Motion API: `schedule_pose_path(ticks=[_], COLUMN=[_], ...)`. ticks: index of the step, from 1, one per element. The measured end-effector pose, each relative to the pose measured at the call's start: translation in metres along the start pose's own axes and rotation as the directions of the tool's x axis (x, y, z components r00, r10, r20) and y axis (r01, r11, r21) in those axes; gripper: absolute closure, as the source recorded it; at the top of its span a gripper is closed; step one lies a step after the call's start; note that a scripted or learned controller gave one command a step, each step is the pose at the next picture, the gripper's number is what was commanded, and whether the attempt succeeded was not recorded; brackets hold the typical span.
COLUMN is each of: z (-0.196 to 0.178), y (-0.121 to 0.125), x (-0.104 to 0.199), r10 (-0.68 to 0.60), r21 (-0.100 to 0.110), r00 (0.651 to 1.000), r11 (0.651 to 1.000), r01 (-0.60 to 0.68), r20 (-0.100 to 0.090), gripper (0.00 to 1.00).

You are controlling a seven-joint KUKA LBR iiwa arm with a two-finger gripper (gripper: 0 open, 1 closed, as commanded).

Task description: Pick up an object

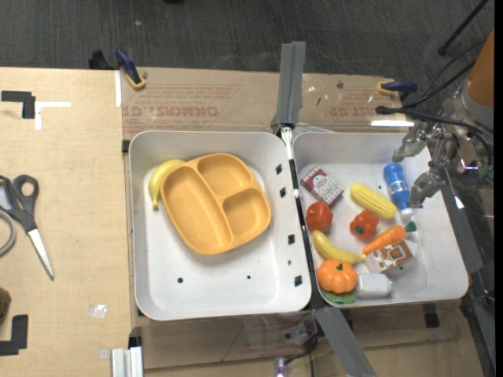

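Camera view:
Gripper (422,163): you see it over the right bin's (448,289) far right side; I cannot tell its opening, and nothing visibly sits in it.
Nearest thing: blue bottle (397,184) — just left of the gripper, long axis running near-to-far.
Others: ridged yellow corn (372,201), smooth carrot (385,239), pumpkin (338,276).
Left bin (149,289): glossy orange divided plate (215,201), banana (161,177) at its edge.

Banana (163,177): mostly tucked under the yellow plate (214,201).
Arm (481,81): cut off at right edge.
Scissors (27,214): left handle cropped by frame.
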State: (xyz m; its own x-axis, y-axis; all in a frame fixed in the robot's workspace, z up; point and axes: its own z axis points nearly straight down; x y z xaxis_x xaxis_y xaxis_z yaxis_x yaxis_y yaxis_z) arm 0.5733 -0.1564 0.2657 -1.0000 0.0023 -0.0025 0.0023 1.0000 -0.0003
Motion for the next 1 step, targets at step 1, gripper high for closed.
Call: schedule_pose_path(ticks=[1], z=[0.1357], y=[0.0317], x=[-0.0079], r10=[-0.067], r21=[0.0], r00=[0.998], r11=[0.998], r01=[0.067], r20=[-0.001], gripper=[0.0])
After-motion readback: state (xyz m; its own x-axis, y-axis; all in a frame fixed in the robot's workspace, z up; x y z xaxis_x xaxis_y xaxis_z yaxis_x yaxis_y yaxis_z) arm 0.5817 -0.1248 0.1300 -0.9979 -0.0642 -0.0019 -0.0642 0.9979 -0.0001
